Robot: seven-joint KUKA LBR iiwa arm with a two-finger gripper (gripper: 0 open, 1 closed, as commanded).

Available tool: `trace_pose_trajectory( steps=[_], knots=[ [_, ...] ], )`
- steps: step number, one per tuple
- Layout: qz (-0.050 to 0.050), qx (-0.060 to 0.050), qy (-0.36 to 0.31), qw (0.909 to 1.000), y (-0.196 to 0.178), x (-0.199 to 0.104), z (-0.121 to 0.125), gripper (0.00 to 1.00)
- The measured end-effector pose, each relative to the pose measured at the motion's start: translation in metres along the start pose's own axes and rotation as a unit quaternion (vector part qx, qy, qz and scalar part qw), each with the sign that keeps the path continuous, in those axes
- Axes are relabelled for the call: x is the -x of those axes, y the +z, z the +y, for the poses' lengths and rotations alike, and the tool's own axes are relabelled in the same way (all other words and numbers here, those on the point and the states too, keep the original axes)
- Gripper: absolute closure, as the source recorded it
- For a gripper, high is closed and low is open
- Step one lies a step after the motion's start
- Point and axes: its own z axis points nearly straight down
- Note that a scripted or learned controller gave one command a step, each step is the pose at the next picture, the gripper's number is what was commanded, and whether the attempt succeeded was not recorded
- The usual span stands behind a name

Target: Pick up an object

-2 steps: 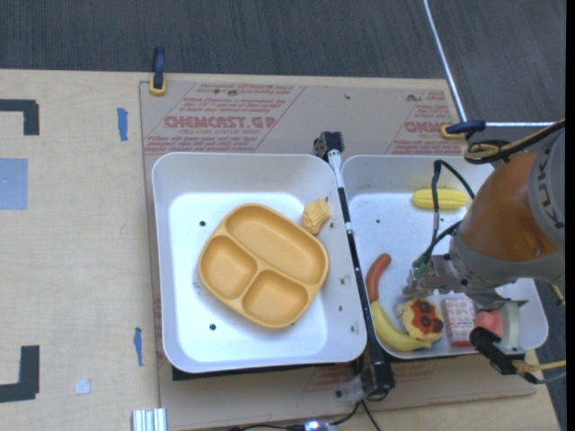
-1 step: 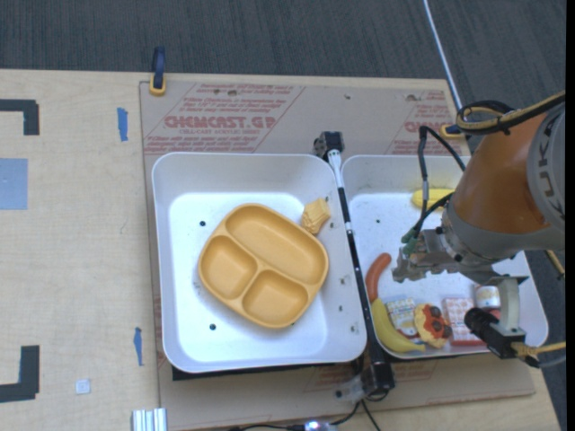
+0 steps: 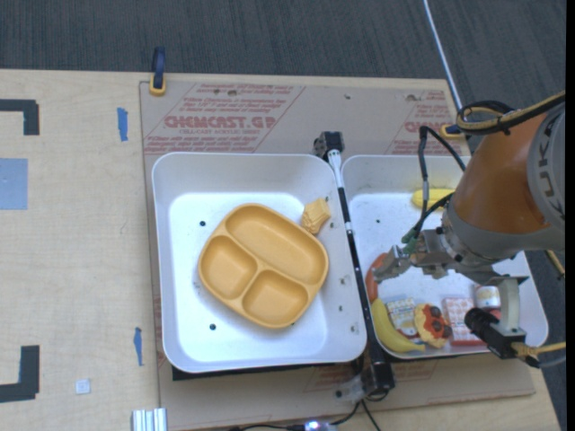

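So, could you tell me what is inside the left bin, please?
The left bin holds a yellow divided plate with bare compartments and a small tan block at its upper right. Whatever lies under the plate is hidden.

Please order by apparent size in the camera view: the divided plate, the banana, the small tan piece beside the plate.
1. Plate, clearly the largest.
2. Banana, partly covered by other items, so its full size is uncertain.
3. Tan piece, the smallest.

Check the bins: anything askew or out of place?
Mostly tidy. The yellow divided plate sits rotated in the left bin, not square to its walls. A small tan piece lies off the plate, at its upper right rim near the divider. The banana and other items crowd the right bin's near edge, under the arm.
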Motion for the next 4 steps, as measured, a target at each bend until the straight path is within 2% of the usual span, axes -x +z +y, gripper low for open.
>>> trace_pose_trajectory(
  steps=[1,2,3,4],
  knots=[
    [-0.001,0.002,0.001,1.0000,0.099,0.055,0.049,0.00],
    [0.000,0.001,0.001,1.0000,0.099,0.054,0.018,0.00],
    [-0.001,0.002,0.001,1.0000,0.099,0.049,0.001,0.00],
    [0.000,0.002,0.000,1.0000,0.099,0.050,0.001,0.00]
  ],
)
